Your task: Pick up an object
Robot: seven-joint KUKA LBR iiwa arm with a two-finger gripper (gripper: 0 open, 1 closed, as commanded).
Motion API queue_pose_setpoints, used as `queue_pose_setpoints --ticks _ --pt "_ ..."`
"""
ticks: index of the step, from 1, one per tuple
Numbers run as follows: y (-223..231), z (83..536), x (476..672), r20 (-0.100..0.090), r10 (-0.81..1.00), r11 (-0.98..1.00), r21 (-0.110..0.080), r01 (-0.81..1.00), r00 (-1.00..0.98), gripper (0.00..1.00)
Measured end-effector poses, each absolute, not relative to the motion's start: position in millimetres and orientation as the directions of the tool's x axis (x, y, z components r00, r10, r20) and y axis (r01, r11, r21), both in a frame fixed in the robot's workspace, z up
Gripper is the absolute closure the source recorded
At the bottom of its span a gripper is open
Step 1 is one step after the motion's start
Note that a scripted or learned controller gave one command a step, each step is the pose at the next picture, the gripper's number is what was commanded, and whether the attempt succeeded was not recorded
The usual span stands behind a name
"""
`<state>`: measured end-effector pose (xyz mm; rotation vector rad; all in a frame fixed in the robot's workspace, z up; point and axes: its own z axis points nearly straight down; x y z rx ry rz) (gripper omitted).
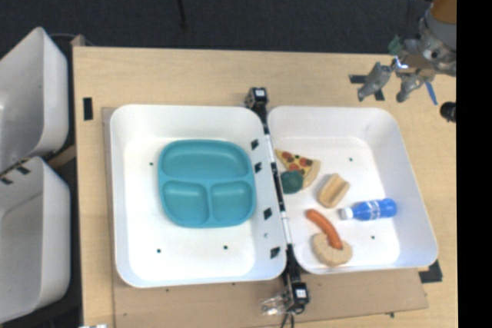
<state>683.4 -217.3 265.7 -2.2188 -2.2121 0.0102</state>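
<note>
My gripper hangs at the upper right, above the bench beyond the right bin's far corner, its two fingers spread apart with nothing between them. Inside the right bin lie a pizza slice with a dark teal lump against it, a tan bun, a small blue bottle on its side, a red sausage and a round tan bread piece under the sausage's end. All these things rest apart from the gripper.
The left bin holds a teal divided plate. A black-clipped divider joins the two bins. White chair-like shapes stand off the bench's left edge. Bare wooden bench surrounds the bins.
</note>
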Motion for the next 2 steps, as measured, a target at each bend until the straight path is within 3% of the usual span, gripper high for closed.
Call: queue_pose_setpoints --ticks 1,2 --pt "-216.1 275.6 685.1 -0.002 1.000 0.001 0.002 1.000 -0.001 0.00" --pt "-215.9 215.2 684.0 -0.003 1.000 0.000 0.000 1.000 0.000 0.00"
